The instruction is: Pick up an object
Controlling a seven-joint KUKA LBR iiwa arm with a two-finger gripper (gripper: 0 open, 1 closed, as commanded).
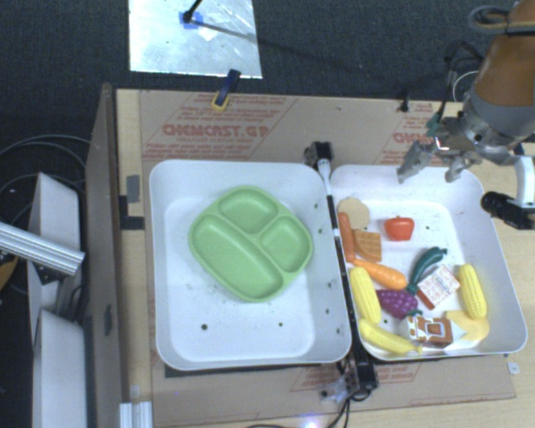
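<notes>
Plastic food was piled in the right bin (508, 324), and my claw (435, 165) hung over that bin's back edge, up near the far right corner. Its two fingers were spread fairly wide with nothing between them, so no catch yet.

Closest thing to me was the red tomato (399, 228), sitting alone on bare white floor, toward the camera and a bit left of where the claw hovered. Being round, it had no long axis to line up with, which I figured made it the easy pick: come down and forward, no wrist twist needed.

Everything else lay further toward the front. The carrot (380, 275) ran diagonally, just beside a corn cob (366, 294) that lay roughly front to back along the divider. A second corn cob (472, 291) sat near the right wall, and a banana (385, 338) touched the front rim. That bunch looked crowded, so fingers could easily snag two things.

The green plate (250, 243) in the left bin (174, 328) was well apart from me.
</notes>
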